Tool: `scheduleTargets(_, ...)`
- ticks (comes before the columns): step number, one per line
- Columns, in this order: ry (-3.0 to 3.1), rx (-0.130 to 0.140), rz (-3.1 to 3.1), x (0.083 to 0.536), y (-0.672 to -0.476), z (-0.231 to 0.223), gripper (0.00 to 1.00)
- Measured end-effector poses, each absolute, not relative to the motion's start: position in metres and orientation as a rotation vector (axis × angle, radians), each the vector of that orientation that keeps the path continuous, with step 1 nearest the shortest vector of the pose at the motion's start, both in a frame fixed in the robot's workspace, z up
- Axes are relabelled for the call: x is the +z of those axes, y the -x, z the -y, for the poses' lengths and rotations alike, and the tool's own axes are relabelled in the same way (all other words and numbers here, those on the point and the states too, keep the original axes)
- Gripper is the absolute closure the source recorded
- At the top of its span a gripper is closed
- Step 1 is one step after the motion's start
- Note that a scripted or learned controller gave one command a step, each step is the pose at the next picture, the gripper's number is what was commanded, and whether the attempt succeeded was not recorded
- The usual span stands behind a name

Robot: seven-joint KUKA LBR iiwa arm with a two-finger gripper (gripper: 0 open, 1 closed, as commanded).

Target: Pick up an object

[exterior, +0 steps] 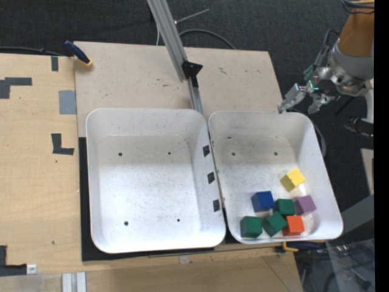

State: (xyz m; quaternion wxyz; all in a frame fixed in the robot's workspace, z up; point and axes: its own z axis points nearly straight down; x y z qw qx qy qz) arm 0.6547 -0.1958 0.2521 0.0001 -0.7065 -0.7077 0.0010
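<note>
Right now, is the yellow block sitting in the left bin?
No. The yellow block lies in the right bin, among the other colored blocks near its lower right corner.

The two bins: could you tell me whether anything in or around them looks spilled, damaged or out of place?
Nothing stands out. The blocks sit clustered in the near corner of the right bin, all inside its walls, and the yellow block lies slightly apart. The gripper hangs beyond that bin's far right corner.
</note>
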Motion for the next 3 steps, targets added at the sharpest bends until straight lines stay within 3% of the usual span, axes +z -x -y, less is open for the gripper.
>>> scheduleTargets(3, 2.217, 0.008, 2.219, 0.11, -0.652, 0.202, 0.0)
